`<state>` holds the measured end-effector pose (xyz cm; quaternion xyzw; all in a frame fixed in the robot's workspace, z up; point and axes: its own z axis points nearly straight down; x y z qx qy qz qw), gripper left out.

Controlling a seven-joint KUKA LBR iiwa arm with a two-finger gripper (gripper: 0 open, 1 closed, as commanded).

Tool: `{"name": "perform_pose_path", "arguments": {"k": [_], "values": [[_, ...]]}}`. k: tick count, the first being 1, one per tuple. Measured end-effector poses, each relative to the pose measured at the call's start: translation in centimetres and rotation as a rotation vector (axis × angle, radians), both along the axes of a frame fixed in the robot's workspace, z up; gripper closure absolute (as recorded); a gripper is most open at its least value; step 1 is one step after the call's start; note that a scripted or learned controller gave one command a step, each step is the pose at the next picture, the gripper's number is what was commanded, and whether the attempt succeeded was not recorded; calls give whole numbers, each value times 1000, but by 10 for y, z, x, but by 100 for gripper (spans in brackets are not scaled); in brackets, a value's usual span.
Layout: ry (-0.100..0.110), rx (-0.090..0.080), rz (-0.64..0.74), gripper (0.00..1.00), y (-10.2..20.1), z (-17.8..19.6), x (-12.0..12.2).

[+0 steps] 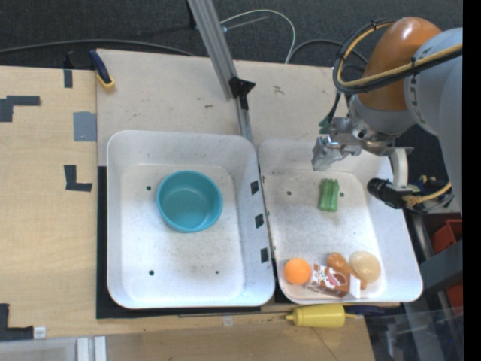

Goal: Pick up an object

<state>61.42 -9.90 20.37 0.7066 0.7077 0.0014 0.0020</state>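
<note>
Your nearest candidate is the green block point(328, 195), lying flat in the upper middle of the right bin point(391, 235), with the gripper point(328, 156) poised just above its top end; you cannot tell from this angle how the gripper is set, and nothing shows in its grasp. Along that bin's near edge you have an orange ball point(297, 271), a red-and-white packet point(329, 278) and a beige rounded piece point(364, 265) clustered together. Left bin point(131, 224) holds a teal bowl point(189, 201), and a yellow bottle point(319, 316) lies on the bench just outside the right bin's near rim.
</note>
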Motion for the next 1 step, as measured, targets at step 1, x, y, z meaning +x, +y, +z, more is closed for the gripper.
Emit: {"name": "perform_pose_path", "arguments": {"k": [1], "values": [[1, 0, 0, 100, 0, 39, 1]]}}
